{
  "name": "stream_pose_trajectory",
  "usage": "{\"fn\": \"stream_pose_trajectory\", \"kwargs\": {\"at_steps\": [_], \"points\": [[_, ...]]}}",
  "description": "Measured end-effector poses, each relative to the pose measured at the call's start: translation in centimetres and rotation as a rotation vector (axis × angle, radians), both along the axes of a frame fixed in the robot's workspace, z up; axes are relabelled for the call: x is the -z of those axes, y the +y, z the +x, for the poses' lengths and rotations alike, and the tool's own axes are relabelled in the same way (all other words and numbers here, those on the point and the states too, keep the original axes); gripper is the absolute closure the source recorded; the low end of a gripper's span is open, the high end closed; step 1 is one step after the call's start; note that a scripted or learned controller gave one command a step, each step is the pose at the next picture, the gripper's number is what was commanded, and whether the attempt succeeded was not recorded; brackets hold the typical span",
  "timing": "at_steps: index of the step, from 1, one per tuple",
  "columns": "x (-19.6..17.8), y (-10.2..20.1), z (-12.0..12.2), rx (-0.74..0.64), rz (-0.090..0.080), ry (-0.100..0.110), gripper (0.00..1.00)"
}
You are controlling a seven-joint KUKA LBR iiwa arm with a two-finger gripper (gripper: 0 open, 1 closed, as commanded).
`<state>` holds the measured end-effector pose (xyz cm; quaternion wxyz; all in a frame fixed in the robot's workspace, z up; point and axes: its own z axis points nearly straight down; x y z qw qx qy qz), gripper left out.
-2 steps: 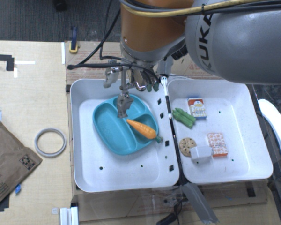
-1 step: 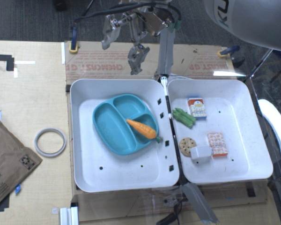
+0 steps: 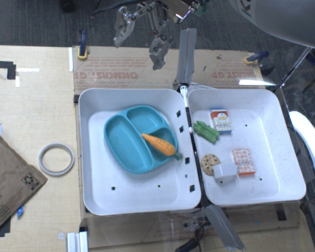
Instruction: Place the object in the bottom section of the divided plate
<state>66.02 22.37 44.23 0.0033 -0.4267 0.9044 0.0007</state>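
Carrot (image 3: 159, 144) lies on the divided plate (image 3: 127, 146), well below the open end effector (image 3: 140, 42).

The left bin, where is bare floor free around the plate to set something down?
In the left bin, bare floor runs below the blue divided plate to the near wall, plus a strip along the left wall. It is crowded at the right, where the carrot overhangs the plate's rim near the divider.

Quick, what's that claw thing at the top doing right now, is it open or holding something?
Tool: open, its fingers spread apart with nothing between them, up above the back edge of the left bin.
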Motion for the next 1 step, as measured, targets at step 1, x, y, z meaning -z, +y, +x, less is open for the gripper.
{"fn": "stream_pose_trajectory", "kwargs": {"at_steps": [1], "points": [[4.42, -2.93, -0.03, -0.077, -0.002, 0.004, 0.00]]}}
